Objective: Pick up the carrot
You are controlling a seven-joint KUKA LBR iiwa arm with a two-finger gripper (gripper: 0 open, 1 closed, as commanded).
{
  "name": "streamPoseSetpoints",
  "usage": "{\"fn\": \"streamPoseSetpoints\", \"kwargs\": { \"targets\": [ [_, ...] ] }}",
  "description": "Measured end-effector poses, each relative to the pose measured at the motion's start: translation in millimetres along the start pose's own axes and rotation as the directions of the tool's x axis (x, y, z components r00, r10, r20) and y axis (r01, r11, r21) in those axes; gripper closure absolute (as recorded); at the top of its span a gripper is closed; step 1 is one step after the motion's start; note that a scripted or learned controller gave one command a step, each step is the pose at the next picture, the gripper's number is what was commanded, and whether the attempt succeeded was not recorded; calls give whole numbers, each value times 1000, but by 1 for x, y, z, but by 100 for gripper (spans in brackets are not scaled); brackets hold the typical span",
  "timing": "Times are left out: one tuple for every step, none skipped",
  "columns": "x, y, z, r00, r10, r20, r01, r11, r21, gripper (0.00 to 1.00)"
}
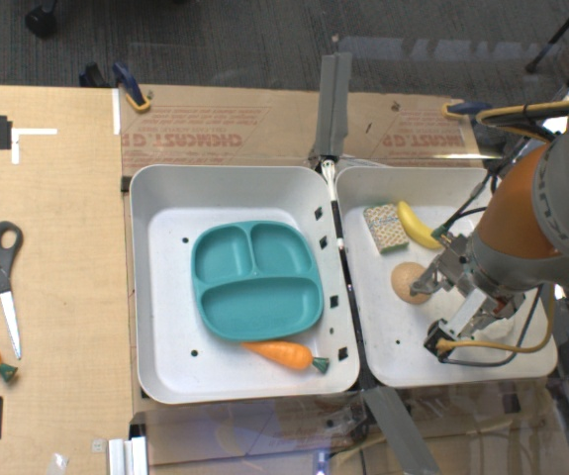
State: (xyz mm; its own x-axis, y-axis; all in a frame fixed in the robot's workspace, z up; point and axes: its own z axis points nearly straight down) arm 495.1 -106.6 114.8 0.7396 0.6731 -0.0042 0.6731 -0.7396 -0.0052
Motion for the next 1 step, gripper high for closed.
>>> {"fn": "streamPoseSetpoints", "kwargs": {
  "targets": [
    [-45, 42, -24, 979, 206, -2, -206, 979, -1, 0]
  ]
}}
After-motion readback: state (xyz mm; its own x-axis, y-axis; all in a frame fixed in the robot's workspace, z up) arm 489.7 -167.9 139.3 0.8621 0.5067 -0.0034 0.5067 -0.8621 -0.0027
